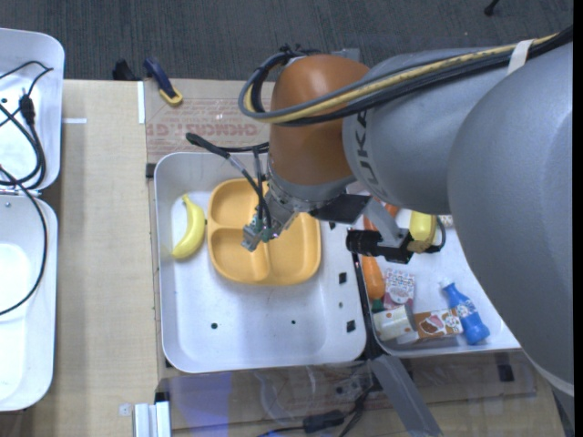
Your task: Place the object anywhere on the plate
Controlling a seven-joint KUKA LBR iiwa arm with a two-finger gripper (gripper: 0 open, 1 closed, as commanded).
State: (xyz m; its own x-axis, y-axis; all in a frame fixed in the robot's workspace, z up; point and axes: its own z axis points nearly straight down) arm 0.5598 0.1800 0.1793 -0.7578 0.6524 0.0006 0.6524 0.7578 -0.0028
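Hanging over the divided yellow plate, the gripper sits at the end of the grey arm, below the orange band; its tip lies above the plate's middle ridge, and whether it is spread or pressed together cannot be told at this slant, nor does anything show clearly between its tips. Plate: three compartments, resting in the upper part of the left white bin, partly covered by the wrist on its upper right. Banana: yellow, curved, lying on the bin floor just beside the plate's left edge, apart from the gripper and not on the plate. Black cabling runs from the wrist across the bin's upper rim. Right white bin: largely hidden under the arm; in its visible part lie a blue bottle with a white cap end, a small brown carton, a white packet with red print, an orange item and a yellow item near the arm. Bench: pale wood-toned surface to the left of the bins, with a blue-and-yellow clamp at its far edge.
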